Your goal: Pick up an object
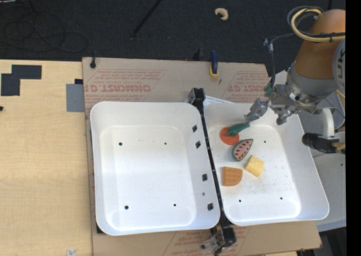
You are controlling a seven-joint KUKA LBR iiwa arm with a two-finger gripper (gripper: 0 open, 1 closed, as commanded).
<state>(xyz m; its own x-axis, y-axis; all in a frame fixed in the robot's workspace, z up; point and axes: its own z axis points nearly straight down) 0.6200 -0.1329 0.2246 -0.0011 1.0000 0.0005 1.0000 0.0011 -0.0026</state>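
Observation:
The right bin (293,193) holds several toy foods in its left half. A red round piece with a green stem (230,133) lies farthest back. A watermelon slice (242,149) lies just in front of it, with a yellow block (254,166) and an orange wedge (231,176) nearer the front. My gripper (269,113) hangs over the bin's back edge, up and to the right of the red piece. It is open and nothing sits between its fingers.
The left bin (113,136) sits beside the right one, and black clips (204,177) run along the shared wall. Cardboard (141,83) lies under both bins, held by a blue clamp (214,63) at the back. A wooden bench top (39,164) spreads to the left.

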